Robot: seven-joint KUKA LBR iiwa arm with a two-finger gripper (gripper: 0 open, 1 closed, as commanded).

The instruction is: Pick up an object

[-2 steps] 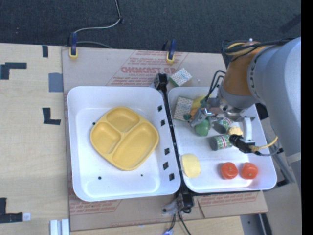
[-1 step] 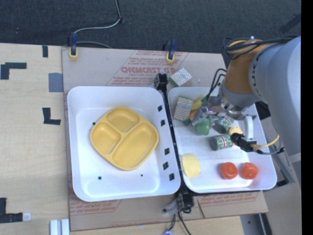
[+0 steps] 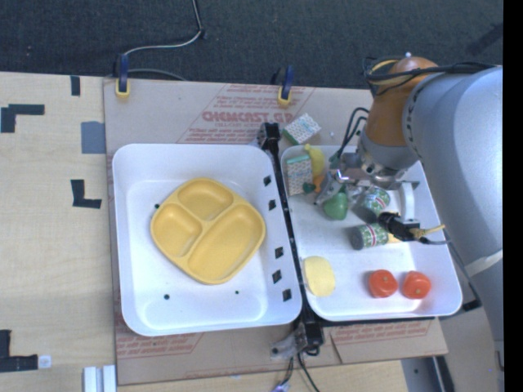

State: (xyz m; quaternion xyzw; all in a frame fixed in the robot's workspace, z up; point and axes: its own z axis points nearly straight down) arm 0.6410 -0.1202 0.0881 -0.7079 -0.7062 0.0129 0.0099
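Camera view shows the gripper (image 3: 333, 188) low in the right bin (image 3: 433, 300) above a green object (image 3: 335, 207); its state cannot be told

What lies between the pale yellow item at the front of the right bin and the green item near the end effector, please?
In the camera view, only bare white bin floor separates the pale yellow item from the green item.

Yellow divided plate (image 3: 209, 229) lying in the left white bin (image 3: 131, 219), brown cardboard sheet (image 3: 229, 113) under both bins, two yellow clamps (image 3: 122, 84) at its far edge, wooden counter (image 3: 45, 243) with black marks
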